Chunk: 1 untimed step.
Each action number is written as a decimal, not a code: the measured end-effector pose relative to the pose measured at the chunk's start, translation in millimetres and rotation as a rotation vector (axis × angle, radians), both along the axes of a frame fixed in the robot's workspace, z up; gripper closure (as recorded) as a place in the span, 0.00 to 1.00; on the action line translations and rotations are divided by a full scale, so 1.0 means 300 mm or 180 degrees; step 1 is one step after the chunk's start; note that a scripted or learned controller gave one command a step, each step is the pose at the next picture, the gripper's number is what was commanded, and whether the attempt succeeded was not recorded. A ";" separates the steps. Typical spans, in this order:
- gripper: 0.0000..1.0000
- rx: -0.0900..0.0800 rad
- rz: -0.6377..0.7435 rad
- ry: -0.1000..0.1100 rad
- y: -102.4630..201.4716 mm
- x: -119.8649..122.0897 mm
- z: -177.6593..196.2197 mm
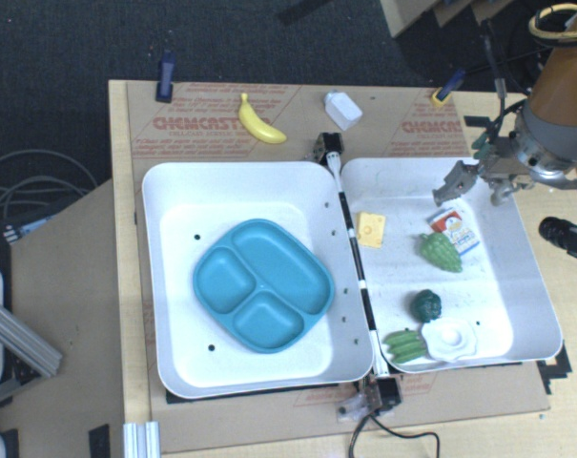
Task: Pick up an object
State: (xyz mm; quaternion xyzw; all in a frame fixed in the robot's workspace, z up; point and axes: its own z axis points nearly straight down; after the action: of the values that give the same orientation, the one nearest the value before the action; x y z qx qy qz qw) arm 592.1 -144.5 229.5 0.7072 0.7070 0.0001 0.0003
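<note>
My gripper (pixel 477 189) hangs over the far right part of the right bin (pixel 517 284), with its fingers spread open and nothing between them. Just below it lie a small red, white and blue packet (pixel 453 229) and a green bumpy vegetable (pixel 441 253). A yellow cheese wedge (pixel 371 229) rests near the bin's left wall. Toward the front sit a dark green round piece (pixel 425 304), a green pea pod (pixel 402 344) and a white item (pixel 450 340).
The left bin (pixel 174 208) holds a blue divided plate (pixel 261 284). Behind the bins on the cardboard lie a yellow banana (pixel 259 122), a white block (pixel 343 110) and two blue markers (pixel 165 74). A black clip (pixel 328 146) sits where the bins meet.
</note>
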 end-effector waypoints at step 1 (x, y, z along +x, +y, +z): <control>0.00 0.0003 0.0000 0.0003 0.139 -0.160 -0.484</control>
State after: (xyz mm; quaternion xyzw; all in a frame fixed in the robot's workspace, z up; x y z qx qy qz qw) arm 544.2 -102.7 84.4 0.7072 0.7070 0.0000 -0.0003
